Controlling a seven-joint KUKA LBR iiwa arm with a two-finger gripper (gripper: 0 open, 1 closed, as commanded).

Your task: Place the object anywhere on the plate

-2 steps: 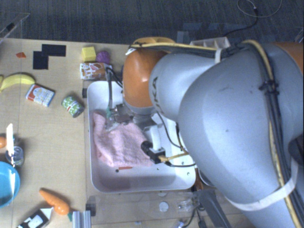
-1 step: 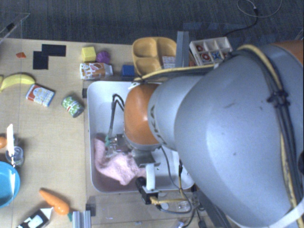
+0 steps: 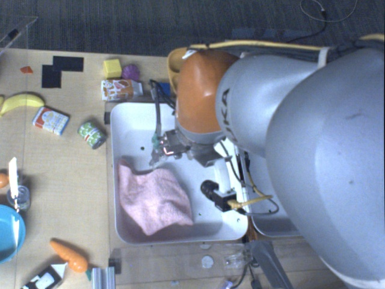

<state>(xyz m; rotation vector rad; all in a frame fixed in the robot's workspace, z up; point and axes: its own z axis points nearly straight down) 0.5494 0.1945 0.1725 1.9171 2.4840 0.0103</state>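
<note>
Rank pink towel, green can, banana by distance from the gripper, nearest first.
From the gripper, in the camera view:
1. pink towel, just below it in the left bin.
2. green can, on the bench left of that bin.
3. banana, at the far left edge.

Arm [image 3: 283, 119] bulk covered right bin [image 3: 274, 226] and right part of left bin [image 3: 129, 116]. Pink towel [image 3: 153, 200] filled left bin's lower floor; bare floor open along top, near back wall. Bench left of bin cluttered: can [image 3: 92, 134], carton [image 3: 50, 120], banana [image 3: 21, 103], carrot [image 3: 70, 255], blue plate [image 3: 11, 233] at edge; gaps between were passable.
</note>
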